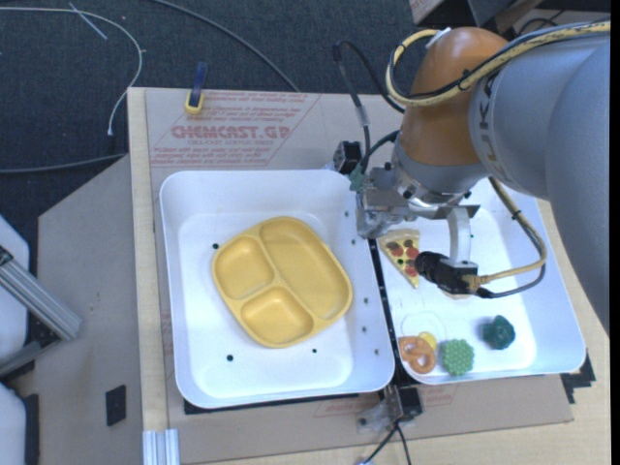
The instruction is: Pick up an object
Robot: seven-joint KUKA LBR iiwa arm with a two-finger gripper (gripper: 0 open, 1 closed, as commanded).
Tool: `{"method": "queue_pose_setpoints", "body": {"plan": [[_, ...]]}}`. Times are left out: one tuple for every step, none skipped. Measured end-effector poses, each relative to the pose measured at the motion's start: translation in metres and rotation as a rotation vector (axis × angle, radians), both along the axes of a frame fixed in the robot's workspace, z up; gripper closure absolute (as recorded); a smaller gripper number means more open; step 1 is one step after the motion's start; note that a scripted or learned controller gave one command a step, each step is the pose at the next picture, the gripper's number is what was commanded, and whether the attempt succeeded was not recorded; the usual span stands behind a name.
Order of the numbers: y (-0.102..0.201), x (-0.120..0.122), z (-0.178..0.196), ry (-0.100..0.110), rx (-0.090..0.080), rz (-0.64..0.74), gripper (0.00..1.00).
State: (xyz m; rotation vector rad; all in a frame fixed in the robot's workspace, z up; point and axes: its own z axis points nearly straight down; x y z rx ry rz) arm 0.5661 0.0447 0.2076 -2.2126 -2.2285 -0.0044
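- Camera view, left bin (pixel 184 260): yellow divided tray (pixel 281 279), lying flat.
- Right bin (pixel 557 332): pizza slice toy (pixel 402 255), pretzel (pixel 418 353), light green piece (pixel 457 356), dark green piece (pixel 500 332).
- Gripper (pixel 387 223): low at the pizza slice toy's upper edge; finger state cannot be told.
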Motion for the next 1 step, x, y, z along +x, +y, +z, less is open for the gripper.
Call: {"method": "queue_pose_setpoints", "body": {"plan": [[0.0465, -0.0049, 0.0022, 0.001, -0.001, -0.001, 1.00]]}}
